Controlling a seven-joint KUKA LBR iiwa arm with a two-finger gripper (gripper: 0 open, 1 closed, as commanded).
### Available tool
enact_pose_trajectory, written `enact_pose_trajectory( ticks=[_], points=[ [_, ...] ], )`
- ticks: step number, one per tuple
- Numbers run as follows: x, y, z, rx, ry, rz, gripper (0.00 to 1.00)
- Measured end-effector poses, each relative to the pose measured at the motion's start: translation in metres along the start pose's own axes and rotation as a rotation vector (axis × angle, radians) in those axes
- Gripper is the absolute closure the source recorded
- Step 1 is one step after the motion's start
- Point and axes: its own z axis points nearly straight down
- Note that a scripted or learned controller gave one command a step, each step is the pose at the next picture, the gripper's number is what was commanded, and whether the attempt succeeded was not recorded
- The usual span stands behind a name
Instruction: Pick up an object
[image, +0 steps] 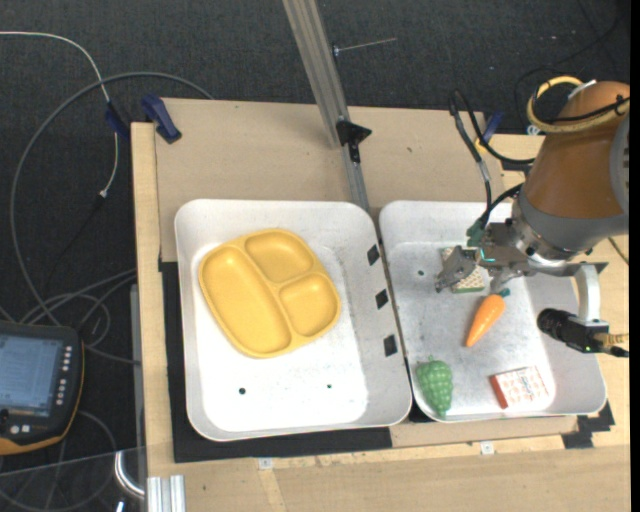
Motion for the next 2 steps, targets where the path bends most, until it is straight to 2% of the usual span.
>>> enact_pose_trajectory(
  ticks=[1,2],
  points=[
    [0.0,0.0,0.0,-0.001,0.0,0.0,0.0],
    [-0.001,0.001,0.043,0.005,0.0,0.001,0.0]
  ],
)
